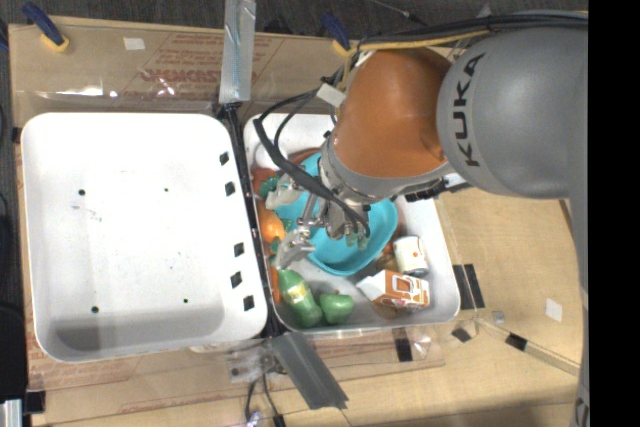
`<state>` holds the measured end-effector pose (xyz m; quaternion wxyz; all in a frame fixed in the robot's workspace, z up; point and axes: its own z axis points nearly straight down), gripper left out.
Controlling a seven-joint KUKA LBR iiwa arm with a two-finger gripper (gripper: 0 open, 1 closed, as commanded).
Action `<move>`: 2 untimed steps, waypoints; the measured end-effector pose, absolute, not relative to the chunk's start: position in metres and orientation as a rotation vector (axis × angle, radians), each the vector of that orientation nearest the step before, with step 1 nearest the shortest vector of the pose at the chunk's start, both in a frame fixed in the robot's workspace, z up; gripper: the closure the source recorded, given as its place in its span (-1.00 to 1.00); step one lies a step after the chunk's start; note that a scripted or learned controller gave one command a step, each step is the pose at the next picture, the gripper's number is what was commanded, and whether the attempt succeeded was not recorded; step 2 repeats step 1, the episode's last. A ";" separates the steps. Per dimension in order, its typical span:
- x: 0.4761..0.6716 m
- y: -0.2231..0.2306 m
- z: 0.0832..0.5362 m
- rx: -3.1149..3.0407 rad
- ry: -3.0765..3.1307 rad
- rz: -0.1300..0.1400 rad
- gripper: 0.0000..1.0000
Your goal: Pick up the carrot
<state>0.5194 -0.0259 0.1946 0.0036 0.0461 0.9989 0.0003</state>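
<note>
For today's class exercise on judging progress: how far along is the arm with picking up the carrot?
Done: the arm has reached into the right bin, its tool low over the blue bowl. In hand: nothing that I can see; the carrot lies at the bin's left wall, beside the tool. Left: close on the carrot and lift it out. The green items sit untouched below.

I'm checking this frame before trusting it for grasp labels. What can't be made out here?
- Gripper: finger state unreadable, crowded by cables and the wrist in the camera view.
- Carrot: a small orange sliver at the bin wall; shape and extent unclear.
- Blue bowl: its upper part is covered by the arm.
</note>
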 end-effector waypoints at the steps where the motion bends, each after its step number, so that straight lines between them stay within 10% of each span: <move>1: 0.587 -0.103 0.281 0.264 3.121 -0.005 -1.00; 2: 0.587 -0.103 0.281 0.264 3.121 -0.005 -1.00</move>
